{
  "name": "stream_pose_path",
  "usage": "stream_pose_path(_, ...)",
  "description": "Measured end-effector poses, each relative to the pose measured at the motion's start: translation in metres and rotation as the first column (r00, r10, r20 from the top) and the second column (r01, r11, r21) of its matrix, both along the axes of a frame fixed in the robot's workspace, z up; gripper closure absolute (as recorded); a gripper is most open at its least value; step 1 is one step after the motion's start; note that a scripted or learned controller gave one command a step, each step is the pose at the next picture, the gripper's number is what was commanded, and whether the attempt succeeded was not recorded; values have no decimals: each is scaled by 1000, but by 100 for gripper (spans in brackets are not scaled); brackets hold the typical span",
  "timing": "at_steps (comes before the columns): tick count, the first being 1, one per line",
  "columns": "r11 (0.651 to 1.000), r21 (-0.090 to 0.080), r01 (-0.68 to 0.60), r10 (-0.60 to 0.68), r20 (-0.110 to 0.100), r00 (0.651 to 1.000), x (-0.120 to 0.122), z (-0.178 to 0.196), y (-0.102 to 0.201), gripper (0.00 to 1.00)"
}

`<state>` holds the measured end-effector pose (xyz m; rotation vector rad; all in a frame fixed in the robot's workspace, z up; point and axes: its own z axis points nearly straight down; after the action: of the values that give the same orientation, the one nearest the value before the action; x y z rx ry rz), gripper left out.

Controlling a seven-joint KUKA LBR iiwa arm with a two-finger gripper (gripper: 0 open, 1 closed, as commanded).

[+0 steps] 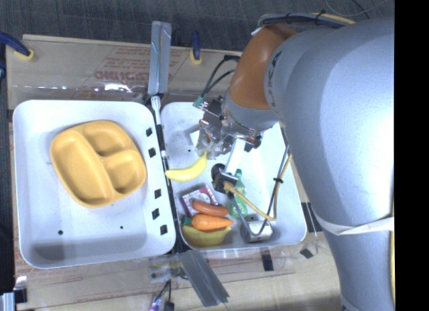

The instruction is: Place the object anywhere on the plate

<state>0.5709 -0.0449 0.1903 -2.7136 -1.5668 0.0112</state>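
A yellow plate [98,162] with three compartments lies in the left bin [40,236], and nothing rests on it. My gripper [208,141] hangs low over the upper middle of the right bin [175,118]. Just below it lies a yellow banana [189,169], whose upper tip reaches up to the gripper. Whether the two touch is hidden by the wrist. The arm's orange band [258,75] and grey body cover the right side of that bin.
The front of the right bin holds an orange carrot [212,222], a red-and-white packet [199,202], a yellow fruit [205,237], a green item [237,200] and a metal piece [257,230]. A black divider [158,169] separates the bins.
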Motion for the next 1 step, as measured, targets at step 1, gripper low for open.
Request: stream_pose_path(1,999,-1,-42,42,3,999,0,0,87,100)
